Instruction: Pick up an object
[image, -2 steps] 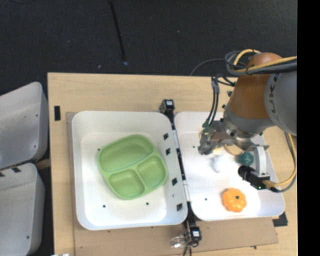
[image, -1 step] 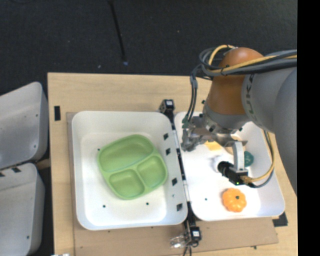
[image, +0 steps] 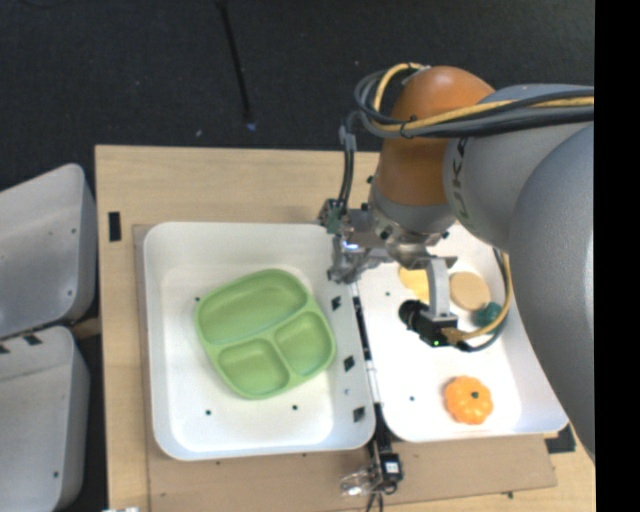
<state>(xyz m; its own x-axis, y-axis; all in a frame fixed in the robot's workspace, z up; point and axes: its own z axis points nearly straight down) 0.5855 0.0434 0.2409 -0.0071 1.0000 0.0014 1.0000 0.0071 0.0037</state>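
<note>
A light green divided plate (image: 264, 331) lies in the left bin (image: 180, 410). In the right bin (image: 420, 420) an orange pumpkin-shaped toy (image: 468, 400) sits near the front. A tan round disc (image: 470, 291) and a small teal piece (image: 489, 313) lie further back, and a yellow thing (image: 413, 276) is partly hidden under the wrist. My gripper (image: 352, 250) hangs low over the back of the right bin, close to the rim between the two bins. The orange wrist band covers it from above, and nothing is seen held.
The wooden bench (image: 120, 190) frames both bins. White panels (image: 40, 260) stand at the left edge. The big grey arm covers the right bin's back right part. Bare white floor shows in the left bin around the plate and in the right bin's front left.
</note>
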